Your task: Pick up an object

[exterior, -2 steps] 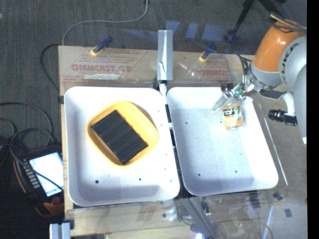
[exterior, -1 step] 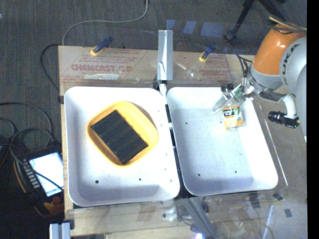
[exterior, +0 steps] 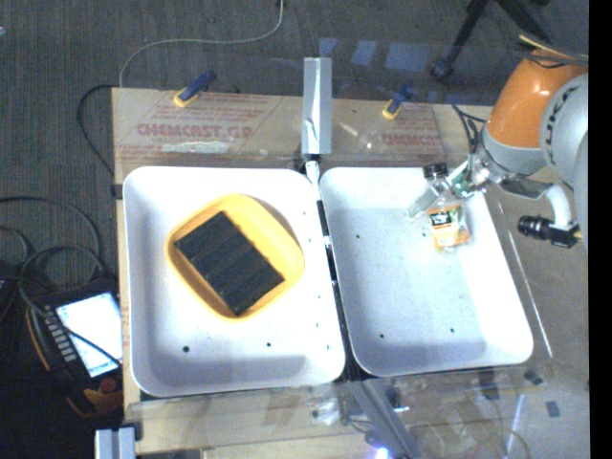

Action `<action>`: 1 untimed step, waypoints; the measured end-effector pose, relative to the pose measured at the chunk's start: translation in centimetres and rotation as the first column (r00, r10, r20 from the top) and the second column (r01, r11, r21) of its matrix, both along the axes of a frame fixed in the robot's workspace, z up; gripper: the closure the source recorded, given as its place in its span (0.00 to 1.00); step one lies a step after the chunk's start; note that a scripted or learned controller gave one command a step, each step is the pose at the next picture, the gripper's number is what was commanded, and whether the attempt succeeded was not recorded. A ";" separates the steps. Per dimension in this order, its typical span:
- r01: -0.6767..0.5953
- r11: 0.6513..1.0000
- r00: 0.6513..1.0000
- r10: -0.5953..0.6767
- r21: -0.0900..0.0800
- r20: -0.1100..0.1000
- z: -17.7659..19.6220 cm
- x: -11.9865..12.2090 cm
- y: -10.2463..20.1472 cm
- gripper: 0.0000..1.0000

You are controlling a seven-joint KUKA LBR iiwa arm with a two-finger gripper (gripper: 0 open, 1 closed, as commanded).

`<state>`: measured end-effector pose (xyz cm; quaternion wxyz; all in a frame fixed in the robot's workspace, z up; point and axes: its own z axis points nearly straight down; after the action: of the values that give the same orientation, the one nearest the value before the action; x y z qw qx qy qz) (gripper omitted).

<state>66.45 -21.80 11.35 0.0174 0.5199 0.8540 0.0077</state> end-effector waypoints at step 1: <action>-0.098 0.995 0.995 0.098 0.002 -0.031 -2.3 -1.5 0.6 0.00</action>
<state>64.97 -21.20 9.01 0.0035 0.4776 0.8786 0.0006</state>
